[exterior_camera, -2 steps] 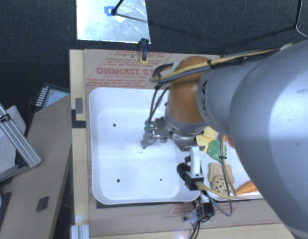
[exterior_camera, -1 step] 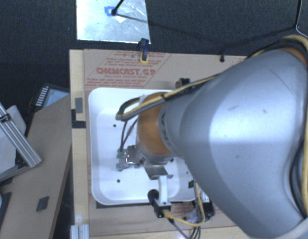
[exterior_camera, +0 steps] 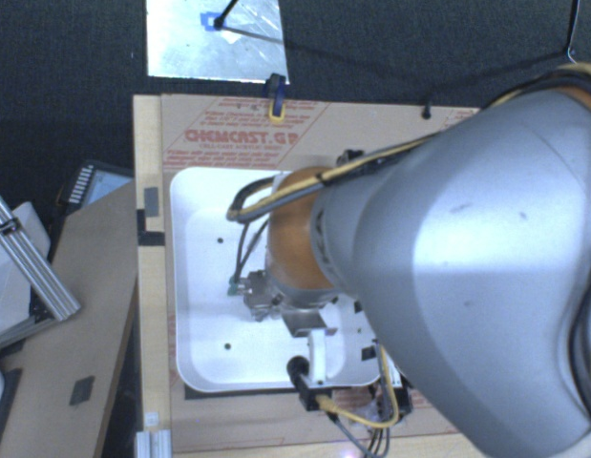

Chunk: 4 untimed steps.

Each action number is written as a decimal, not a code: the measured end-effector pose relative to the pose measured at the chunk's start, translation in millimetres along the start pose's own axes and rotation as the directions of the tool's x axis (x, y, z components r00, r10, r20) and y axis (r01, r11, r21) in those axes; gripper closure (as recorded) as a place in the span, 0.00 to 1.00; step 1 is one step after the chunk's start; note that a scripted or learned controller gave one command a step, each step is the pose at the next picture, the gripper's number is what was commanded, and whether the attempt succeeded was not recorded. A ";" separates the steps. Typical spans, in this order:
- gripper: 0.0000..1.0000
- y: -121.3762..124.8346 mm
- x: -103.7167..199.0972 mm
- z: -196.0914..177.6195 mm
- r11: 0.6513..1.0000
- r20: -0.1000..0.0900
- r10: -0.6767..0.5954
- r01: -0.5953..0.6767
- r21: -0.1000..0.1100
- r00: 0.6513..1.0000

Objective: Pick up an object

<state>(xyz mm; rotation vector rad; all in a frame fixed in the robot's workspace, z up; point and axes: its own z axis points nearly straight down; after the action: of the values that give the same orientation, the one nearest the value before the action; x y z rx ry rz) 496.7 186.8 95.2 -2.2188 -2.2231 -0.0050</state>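
we see the grey arm (exterior_camera: 467, 256) reaching over the left white bin (exterior_camera: 204, 284), its bulk blocking most of the bench (exterior_camera: 238, 127). the gripper (exterior_camera: 276, 303) hangs low there; we cannot tell its state or spot any object.

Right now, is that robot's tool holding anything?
Tool: cannot be told; the arm covers it over the left white bin.

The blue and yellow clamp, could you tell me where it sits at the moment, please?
The clamp grips the far edge of the brown board, just beyond the left white bin and below the shiny metal sheet.
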 end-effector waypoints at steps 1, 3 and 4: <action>1.00 -7.1 -44.8 -219.8 1.000 -0.003 -0.001 0.001 -0.016 1.000; 1.00 -7.2 38.1 -307.2 1.000 0.001 -0.008 0.008 -0.002 1.000; 1.00 -9.3 49.0 -340.6 1.000 0.000 -0.004 0.004 -0.002 1.000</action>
<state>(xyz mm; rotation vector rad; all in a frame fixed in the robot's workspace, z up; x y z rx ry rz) 486.7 234.8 435.9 -2.2158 -2.2288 -0.0071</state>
